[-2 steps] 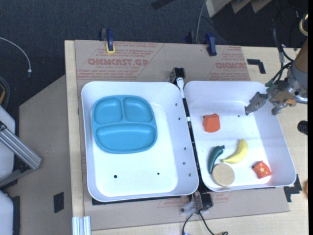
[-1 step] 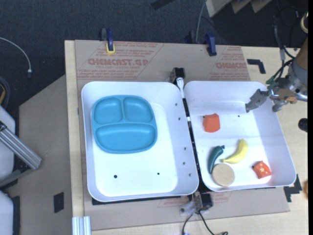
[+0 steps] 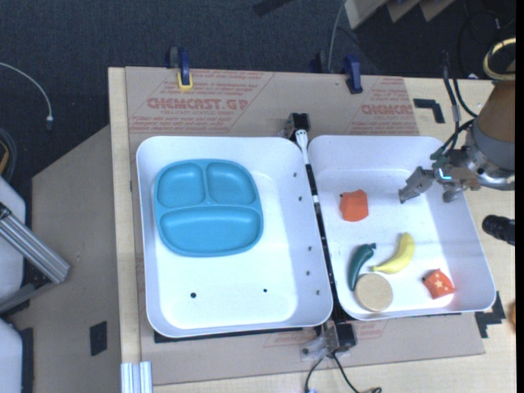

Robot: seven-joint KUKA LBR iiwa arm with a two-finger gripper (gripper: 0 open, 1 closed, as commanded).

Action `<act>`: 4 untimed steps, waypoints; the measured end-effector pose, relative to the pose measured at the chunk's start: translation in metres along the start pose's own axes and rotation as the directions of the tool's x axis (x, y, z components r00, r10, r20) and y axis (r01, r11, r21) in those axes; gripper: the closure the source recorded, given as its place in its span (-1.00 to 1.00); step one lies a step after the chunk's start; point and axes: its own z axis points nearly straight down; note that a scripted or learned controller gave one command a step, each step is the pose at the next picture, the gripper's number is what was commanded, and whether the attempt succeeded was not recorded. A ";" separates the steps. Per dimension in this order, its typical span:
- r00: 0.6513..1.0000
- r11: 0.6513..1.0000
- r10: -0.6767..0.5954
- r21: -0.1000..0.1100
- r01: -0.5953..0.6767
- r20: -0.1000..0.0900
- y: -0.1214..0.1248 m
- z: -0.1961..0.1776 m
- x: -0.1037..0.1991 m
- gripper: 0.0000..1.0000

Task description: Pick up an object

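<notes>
Camera view: gripper (image 3: 432, 185) hovers over the right bin (image 3: 471, 219), fingers spread apart, holding nothing. Orange block (image 3: 354, 205) lies left of it, well apart; banana (image 3: 396, 255) lies below

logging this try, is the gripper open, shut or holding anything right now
Gripper: above the right bin, nothing seen held; open or shut cannot be told from this view.
</notes>
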 end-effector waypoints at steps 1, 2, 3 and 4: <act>1.000 1.000 0.000 0.001 0.000 -0.001 -0.004 0.045 0.005 -1.00; 1.000 1.000 0.000 0.001 0.000 -0.001 -0.005 0.094 0.005 -1.00; 1.000 1.000 0.001 -0.006 -0.001 0.002 -0.004 0.080 0.005 1.00; 1.000 1.000 0.001 -0.012 -0.001 0.005 -0.012 0.026 0.000 1.00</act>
